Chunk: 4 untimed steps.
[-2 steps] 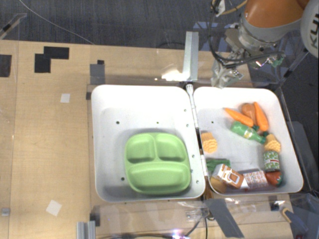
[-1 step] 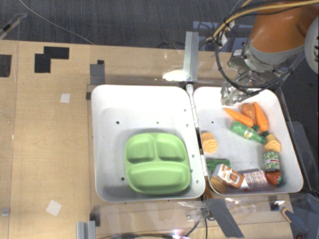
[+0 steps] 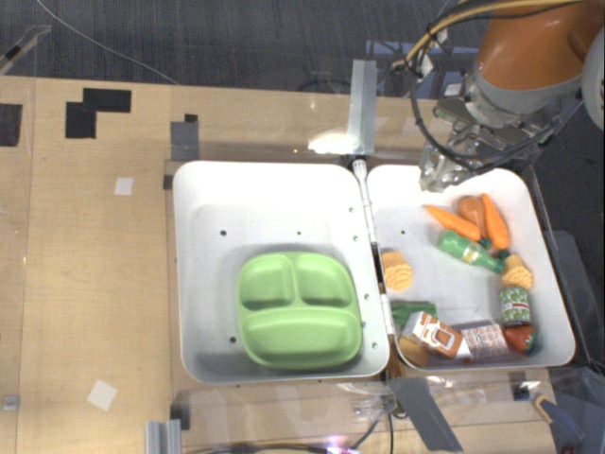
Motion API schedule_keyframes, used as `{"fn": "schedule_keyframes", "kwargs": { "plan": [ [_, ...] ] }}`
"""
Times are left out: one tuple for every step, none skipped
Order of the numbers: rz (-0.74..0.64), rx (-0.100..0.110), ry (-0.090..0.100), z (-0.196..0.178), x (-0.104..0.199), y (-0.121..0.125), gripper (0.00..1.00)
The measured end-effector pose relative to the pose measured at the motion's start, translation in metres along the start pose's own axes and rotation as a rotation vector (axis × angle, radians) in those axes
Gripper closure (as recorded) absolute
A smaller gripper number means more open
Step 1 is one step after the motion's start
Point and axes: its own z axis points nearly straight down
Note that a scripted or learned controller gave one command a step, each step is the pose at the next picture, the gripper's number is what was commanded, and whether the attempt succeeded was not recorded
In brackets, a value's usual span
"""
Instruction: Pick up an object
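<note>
The arm comes in from the upper right of the frame, and its end effector (image 3: 442,170) hangs over the upper left corner of the right bin (image 3: 544,218); I cannot tell whether it is open or closed, and I see nothing in it.

The things to pick lie in this right bin. Nearest to the end effector is an orange carrot (image 3: 453,221), just below it. I judge it is a light plastic toy, stiff and a little slippery, so it is best taken across its thick middle, not at the thin tip.

I count two carrots, the second (image 3: 493,221) beside a reddish piece. There is one green bottle (image 3: 470,252), one yellow corn piece (image 3: 397,272), one small can (image 3: 514,304) and some small cartons (image 3: 438,335) at the lower edge, crowded together, so their number is not sure.

In the left bin (image 3: 203,206) lies one green tray (image 3: 299,309) with three compartments
</note>
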Motion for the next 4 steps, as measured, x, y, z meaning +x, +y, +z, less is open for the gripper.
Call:
{"fn": "schedule_keyframes", "kwargs": {
  "plan": [
    [0.236,-0.006,0.006,-0.031,-0.033,0.011,1.00],
    [0.235,0.003,-0.002,-0.045,-0.035,0.010,1.00],
    [0.234,0.011,-0.011,-0.059,-0.038,0.008,1.00],
    [0.234,0.020,-0.020,-0.073,-0.040,0.007,1.00]
  ]
}}
